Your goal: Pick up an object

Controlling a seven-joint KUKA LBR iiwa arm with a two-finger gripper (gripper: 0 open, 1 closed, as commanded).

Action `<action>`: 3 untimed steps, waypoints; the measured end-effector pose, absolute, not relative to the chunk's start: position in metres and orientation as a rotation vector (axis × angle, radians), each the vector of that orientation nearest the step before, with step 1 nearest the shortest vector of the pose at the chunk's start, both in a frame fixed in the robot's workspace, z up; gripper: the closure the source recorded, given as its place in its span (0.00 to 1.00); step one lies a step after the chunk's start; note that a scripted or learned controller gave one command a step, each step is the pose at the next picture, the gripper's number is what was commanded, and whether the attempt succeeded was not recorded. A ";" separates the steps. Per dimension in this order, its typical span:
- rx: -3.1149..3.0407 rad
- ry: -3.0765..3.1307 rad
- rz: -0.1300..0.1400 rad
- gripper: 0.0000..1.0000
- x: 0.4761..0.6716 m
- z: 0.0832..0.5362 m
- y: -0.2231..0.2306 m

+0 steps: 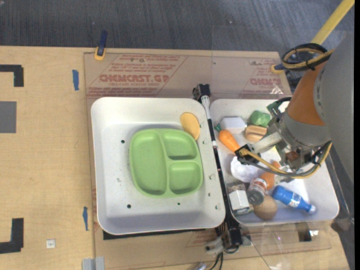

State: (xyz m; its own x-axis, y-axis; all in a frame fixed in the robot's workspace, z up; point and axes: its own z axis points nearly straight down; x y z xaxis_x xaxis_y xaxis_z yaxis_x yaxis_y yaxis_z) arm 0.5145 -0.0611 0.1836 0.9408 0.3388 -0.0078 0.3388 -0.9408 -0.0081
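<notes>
Arm's jaws, state not discernible, over the right bin; blue bottle just below-right, likely light, rigid, slippery: grip mid-body.

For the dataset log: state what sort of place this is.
Probably a robotics lab pick-and-place test bench. Two white bins, the left bin with a green divided plate, the right bin full of toy food and a blue bottle, sit on a taped board under the arm's gripper.

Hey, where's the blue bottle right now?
The blue bottle lies in the right bin, near its front right corner, just right of the brown potato-like object.
</notes>
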 end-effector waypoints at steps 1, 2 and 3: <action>-3.110 -0.460 -0.003 0.00 0.494 0.104 -0.088; -3.046 -0.778 -0.021 0.00 0.484 0.092 -0.095; -3.124 -0.375 -0.016 0.00 0.559 0.092 -0.097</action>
State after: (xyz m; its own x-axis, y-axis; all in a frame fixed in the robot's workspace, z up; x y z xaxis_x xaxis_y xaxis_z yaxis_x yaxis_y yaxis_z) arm 0.5591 -0.0971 0.0924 0.9716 0.2366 0.0093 0.2366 -0.9716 0.0065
